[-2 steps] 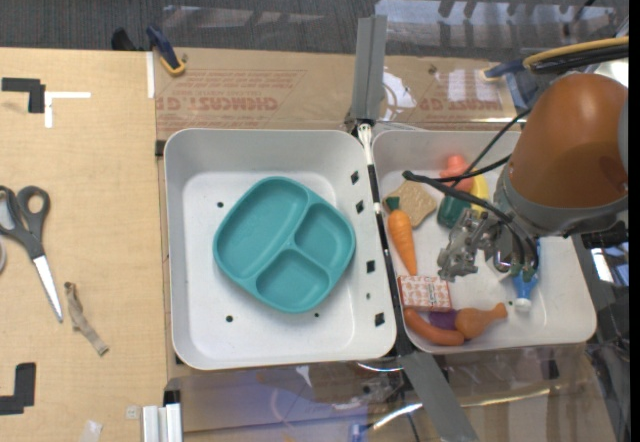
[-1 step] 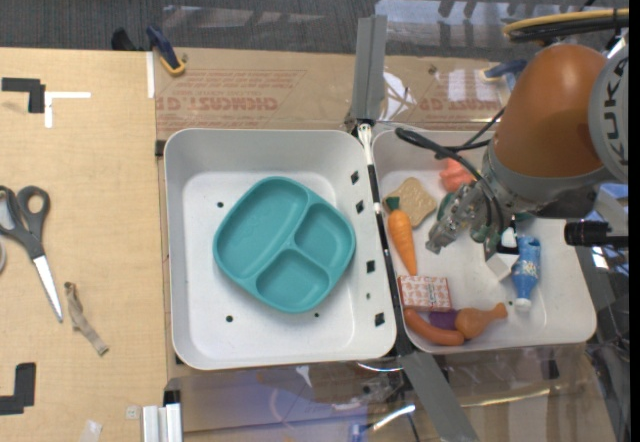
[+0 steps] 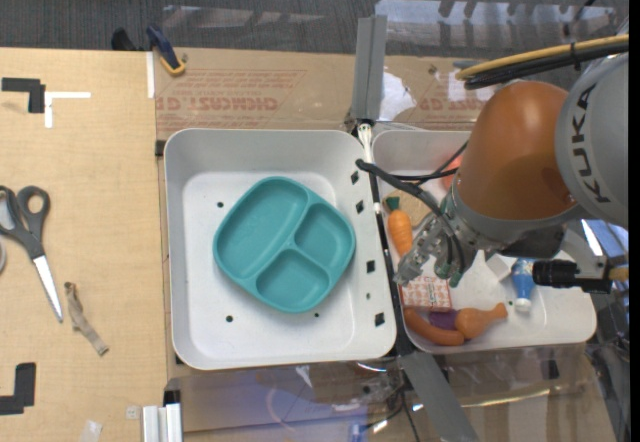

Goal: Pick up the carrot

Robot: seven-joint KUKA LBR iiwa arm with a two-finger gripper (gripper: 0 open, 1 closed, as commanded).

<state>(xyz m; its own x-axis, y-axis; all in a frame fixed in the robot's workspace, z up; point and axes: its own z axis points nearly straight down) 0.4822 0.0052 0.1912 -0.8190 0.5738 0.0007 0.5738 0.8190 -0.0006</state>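
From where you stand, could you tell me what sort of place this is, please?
Probably a robotics lab bench: a grey and orange KUKA arm reaches over two shallow white bins, one holding a teal divided plastic plate, with steel scissors on the wooden benchtop.

plate [image 3: 285, 243]: teal matt plastic | bins [image 3: 190, 260]: white smooth plastic | counter [image 3: 80, 220]: pale wood, matt | scissors [image 3: 35, 250]: metal blades, grey handles | arm band [image 3: 515, 155]: glossy orange

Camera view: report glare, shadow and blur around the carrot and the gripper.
Camera view: carrot sharp and evenly lit; gripper slightly soft, shading the right bin floor under the arm; glare streaks on the clear panel behind the bins.
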